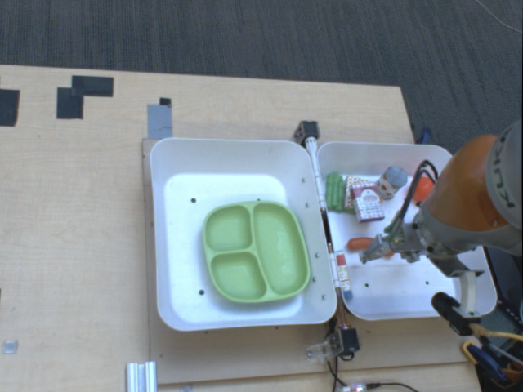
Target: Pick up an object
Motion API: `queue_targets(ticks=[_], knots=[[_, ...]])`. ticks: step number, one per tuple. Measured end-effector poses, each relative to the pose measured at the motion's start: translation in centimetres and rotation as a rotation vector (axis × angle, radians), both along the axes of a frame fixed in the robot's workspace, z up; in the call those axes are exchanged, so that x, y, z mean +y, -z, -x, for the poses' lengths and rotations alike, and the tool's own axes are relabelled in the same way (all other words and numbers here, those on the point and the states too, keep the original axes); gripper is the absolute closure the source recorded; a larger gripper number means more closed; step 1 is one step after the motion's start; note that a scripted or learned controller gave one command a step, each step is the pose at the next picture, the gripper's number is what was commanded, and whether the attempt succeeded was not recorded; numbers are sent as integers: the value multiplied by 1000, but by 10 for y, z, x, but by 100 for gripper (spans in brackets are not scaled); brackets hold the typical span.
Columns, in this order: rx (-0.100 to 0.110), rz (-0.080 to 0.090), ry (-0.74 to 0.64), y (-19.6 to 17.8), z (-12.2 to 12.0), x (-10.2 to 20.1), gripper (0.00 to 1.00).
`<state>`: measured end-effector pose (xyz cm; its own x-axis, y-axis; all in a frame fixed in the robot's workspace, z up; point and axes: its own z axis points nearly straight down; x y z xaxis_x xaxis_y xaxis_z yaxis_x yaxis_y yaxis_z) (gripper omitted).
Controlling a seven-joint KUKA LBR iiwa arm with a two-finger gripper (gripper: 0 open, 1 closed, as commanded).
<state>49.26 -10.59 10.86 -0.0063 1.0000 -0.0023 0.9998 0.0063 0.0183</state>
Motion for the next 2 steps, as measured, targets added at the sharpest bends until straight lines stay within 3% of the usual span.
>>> queue_targets(ticks=[1,2], knots=[[-4,0,-3,-10,-1,1,100],[-4,0,-2,-10,-1,1,0]])
